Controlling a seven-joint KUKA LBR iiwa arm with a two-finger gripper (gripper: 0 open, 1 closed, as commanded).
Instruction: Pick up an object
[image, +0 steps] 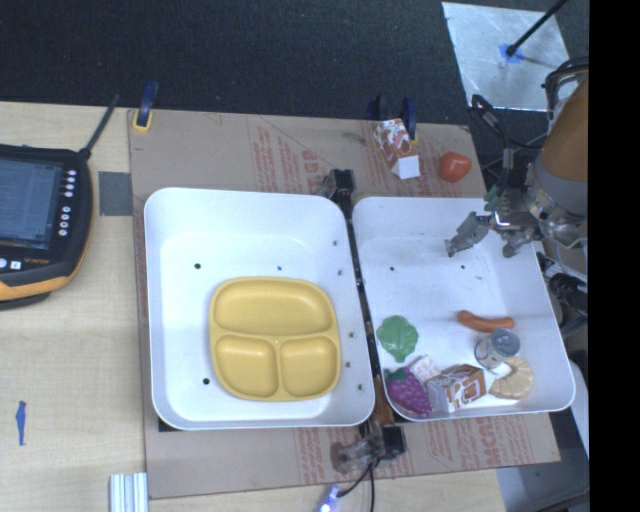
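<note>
Over right bin (400, 225) upper right, gripper (485, 236) hangs, fingers spread, nothing between them. Toy hot dog (485, 321), green toy (398, 336), purple grapes (408, 391) lie near bin's front edge.

One fixed overhead view, slanting down on both white bins (160, 300), fairly far back.

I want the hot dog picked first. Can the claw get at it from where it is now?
Probably yes. The claw hangs over the right bin's upper part, and the hot dog lies alone on bare floor below it, apart from the can and the pile.
</note>
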